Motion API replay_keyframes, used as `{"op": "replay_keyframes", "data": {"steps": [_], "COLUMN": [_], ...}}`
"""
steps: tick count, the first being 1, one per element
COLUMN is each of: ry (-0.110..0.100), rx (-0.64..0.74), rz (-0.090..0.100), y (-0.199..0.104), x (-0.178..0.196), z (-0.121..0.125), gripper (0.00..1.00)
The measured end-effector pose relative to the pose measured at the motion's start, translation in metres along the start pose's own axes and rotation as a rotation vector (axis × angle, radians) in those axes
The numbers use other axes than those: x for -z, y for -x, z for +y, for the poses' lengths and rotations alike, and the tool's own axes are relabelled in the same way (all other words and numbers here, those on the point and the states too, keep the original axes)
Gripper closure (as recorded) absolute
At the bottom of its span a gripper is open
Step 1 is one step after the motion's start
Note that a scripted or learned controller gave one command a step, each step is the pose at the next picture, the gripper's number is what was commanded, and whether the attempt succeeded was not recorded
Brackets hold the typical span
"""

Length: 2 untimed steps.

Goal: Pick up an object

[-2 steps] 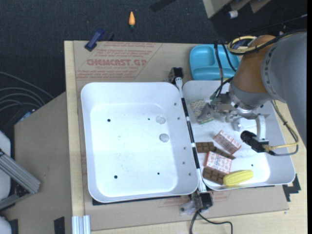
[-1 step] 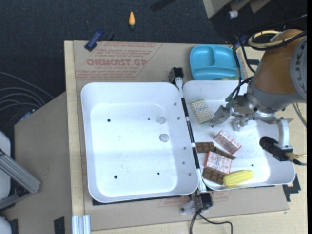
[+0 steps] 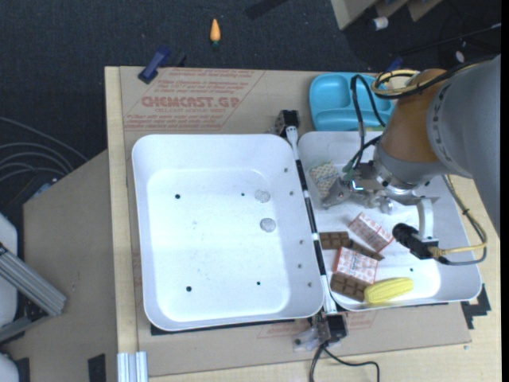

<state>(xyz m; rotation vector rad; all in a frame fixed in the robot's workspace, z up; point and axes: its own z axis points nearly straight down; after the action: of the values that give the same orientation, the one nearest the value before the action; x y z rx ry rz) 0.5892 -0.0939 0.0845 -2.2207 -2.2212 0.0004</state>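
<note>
Camera view from above showed 2 white bins side by side on the bench, with the grey arm (image 3: 445,126) reaching in from the right over the right bin (image 3: 455,286). Its gripper (image 3: 362,188) hung low near the bin's middle, but I could not tell how it was set. Just beside it lay a patterned packet (image 3: 324,177), and nearer the front sat a chocolate bar (image 3: 335,240), 2 red-and-white packets (image 3: 371,231) and a yellow corn cob (image 3: 388,290).

Corn cob (image 3: 387,290) in right bin (image 3: 465,285)
</note>
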Motion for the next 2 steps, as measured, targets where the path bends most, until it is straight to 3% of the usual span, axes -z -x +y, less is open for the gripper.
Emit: {"op": "replay_keyframes", "data": {"steps": [1,2], "ry": [0.002,0.001], "rx": [0.000,-0.001], "rz": [-0.001,0.000], "y": [-0.004,0.007], "x": [0.123,0.000], "z": [-0.064,-0.030], "gripper": [0.00,0.00]}}
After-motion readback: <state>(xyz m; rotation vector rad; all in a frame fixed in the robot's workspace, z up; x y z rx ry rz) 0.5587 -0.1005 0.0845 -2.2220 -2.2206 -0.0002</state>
